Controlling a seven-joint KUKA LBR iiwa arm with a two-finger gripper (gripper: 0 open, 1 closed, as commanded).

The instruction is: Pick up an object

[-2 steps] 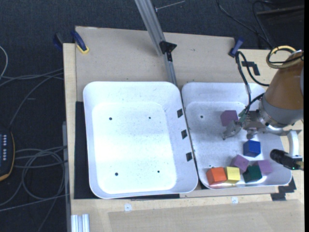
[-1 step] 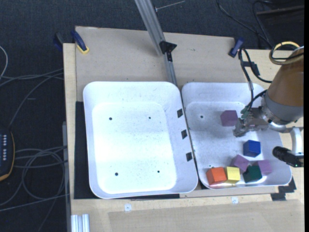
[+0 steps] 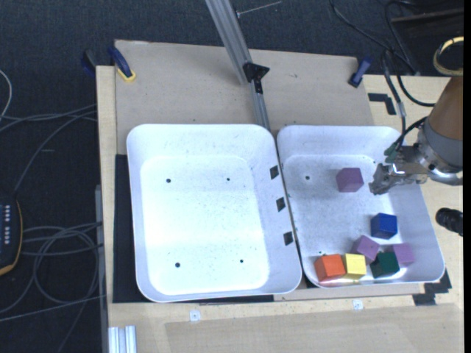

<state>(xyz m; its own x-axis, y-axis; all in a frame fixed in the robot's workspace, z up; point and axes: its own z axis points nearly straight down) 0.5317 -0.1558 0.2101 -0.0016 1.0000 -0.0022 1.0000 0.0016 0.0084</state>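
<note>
My gripper (image 3: 380,185) hangs over the right bin (image 3: 324,147), just right of a purple cube (image 3: 349,179) that lies alone near the bin's middle. Nothing shows between its tips. A blue cube (image 3: 383,225) sits below the gripper. Along the bin's front edge lie an orange block (image 3: 331,266), a yellow cube (image 3: 355,265), a green cube (image 3: 384,263), and two more purple pieces (image 3: 366,245) (image 3: 403,254).
The left bin (image 3: 140,153) stands beside the right one, joined by black clips (image 3: 280,203). A metal pole (image 3: 234,35) slants over the bench's back. Blue clamps (image 3: 121,62) hold the board's rear corners. Cables trail on the floor at left.
</note>
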